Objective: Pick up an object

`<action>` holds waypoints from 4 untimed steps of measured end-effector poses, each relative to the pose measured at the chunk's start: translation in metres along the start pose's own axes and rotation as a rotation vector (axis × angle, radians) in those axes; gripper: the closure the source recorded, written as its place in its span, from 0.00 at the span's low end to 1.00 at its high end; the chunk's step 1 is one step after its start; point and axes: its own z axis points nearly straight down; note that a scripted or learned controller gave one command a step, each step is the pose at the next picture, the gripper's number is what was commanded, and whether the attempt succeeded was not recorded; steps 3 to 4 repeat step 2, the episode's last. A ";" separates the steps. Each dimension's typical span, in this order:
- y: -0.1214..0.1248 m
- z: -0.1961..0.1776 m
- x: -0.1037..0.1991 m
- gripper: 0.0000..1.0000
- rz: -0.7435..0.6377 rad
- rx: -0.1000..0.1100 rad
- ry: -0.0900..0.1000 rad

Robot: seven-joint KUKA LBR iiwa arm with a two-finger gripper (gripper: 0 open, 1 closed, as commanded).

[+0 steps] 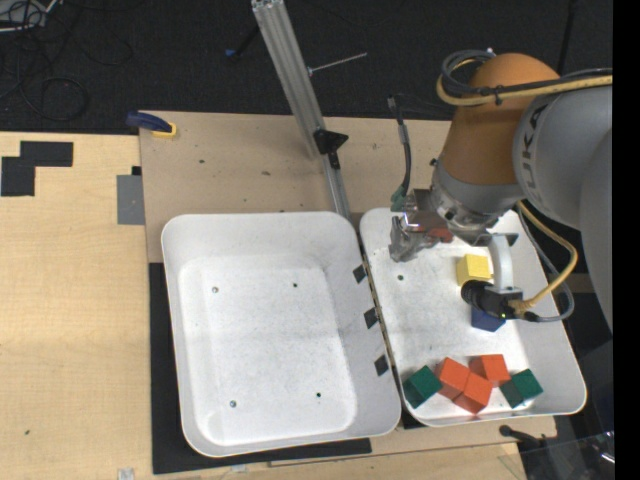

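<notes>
The grey arm (560,158) with its orange band (490,118) comes in from three o'clock and bends down over the right bin (420,308), the white tray lying beside the left bin (200,268) on the wooden counter (230,158). The claw (402,236) hangs low over the twelve-o'clock end of the right bin, close to its inner wall. Its metal fingers point down at the bin floor, but how far apart they stand I cannot tell; nothing can be seen between them.

The objects to pick lie in the right bin. A yellow block (474,266) sits toward three o'clock from the claw, apart from it. Just below the yellow block, toward six o'clock, a blue block (487,318) is partly hidden by a black fitting with a cable. At the six-o'clock end of the bin a cluster lies close together: a green block (422,384) on the nine-o'clock side, two orange blocks (465,381) in the middle, touching each other, and a second green block (521,386) on the three-o'clock side. All of them rest on the bin floor, well apart from the claw.

A slanted aluminium rail (290,68) rises from between the bins toward twelve o'clock
</notes>
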 end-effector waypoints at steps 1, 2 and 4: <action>0.004 -0.007 0.047 1.00 -0.001 -0.001 0.001; 0.014 0.002 0.101 1.00 -0.001 0.000 0.000; 0.014 0.002 0.101 1.00 -0.001 0.000 0.000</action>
